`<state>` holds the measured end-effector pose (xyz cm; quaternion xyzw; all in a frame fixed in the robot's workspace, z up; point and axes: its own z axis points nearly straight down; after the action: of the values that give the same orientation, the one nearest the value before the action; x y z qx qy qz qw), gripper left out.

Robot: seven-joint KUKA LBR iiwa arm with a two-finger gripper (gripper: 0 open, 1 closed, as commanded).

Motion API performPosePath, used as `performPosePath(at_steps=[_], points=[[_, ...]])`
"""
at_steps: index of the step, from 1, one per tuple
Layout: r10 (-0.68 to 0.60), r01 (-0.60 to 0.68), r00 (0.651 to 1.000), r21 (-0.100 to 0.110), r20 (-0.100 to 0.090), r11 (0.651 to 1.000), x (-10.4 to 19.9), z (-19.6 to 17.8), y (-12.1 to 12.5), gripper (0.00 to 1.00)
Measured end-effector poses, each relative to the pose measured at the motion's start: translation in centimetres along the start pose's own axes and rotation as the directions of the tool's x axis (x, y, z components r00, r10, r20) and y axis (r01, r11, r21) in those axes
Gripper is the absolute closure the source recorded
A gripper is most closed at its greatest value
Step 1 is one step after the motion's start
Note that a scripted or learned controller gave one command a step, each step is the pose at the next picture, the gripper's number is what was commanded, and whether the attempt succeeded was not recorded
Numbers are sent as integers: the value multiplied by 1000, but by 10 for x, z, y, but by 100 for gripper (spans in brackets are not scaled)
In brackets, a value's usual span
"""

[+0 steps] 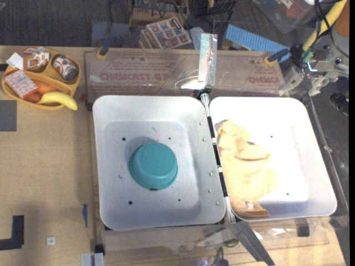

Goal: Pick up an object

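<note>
Camera view recorded two candidate objects, neither lifted. A teal bowl [154, 165] sat upturned on the floor of the left bin [105, 115], well apart from the gripper [309, 75], far to its left and lower in the frame. A crumpled yellow cloth [247, 170] lay in the right bin [313, 143] against the wall shared with the left bin. It was the nearer item to the gripper, below it and to its left, but not touching it.

The gripper stood beyond the far right corner of the right bin, outside the rim and over the bench edge among cables. Whether it was released or clenched could not be told at this size and angle. Nothing was seen in its grasp.

Further from the tool, at the far left of the bench, a yellow tray [11, 87] held a banana [58, 99] and small packets.

Assessment: the task was judged not begun in effect. Still outstanding were the choice of object, the approach over a bin, the descent, the grasp and the lift.
</note>
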<state>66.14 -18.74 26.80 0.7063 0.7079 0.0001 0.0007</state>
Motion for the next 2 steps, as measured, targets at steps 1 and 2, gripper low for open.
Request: performPosePath(at_steps=[1, 2], points=[[-148, 148, 989, -1, 0, 989, 89, 135, -4, 0], [-254, 254, 967, -9, 1, 967, 92, 178, -74, 0]])
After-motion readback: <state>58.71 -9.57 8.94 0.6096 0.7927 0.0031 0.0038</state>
